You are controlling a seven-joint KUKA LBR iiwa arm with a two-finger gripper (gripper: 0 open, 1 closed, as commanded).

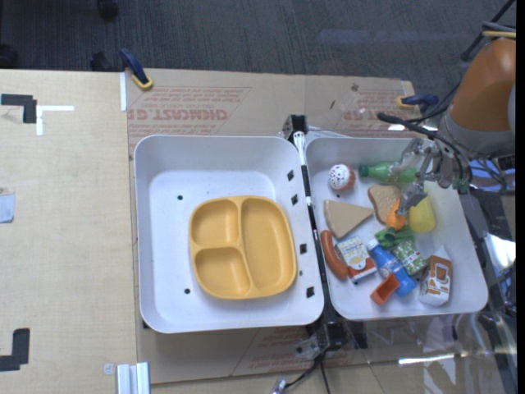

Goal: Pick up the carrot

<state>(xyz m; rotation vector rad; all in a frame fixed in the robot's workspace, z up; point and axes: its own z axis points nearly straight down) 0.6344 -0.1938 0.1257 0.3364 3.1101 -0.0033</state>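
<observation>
Carrot (397, 217) is sitting in the right bin (459, 298), up toward its far right area, a small orange piece squeezed between the brown bread slice (382, 200) and the yellow lemon (422, 217), with its green top (394, 238) poking out below it toward the middle of the bin. Gripper (410, 194) is right on top of that spot, hanging down from the grey arm with the orange band (484, 89) that comes in over the bin's right edge, and its tip looks like it touches the carrot or sits just above it. Honestly can't tell whether the fingers are spread or pinched, it's all dark metal and cables bunched together there. Rest of the right bin is pretty crowded: a green bottle (379, 171) near the far edge, a white ball with red dots (340, 176) at the far left corner, a tan wedge of cheese or sandwich (346, 217) along the left side, a red sausage (331, 253) near the left edge, plus a blue bottle (384, 263) and 2 small cartons (436, 279) down by the near edge. Left bin (156, 220) has 1 yellow 3-compartment plate (243, 246) sitting roughly in the middle.
</observation>
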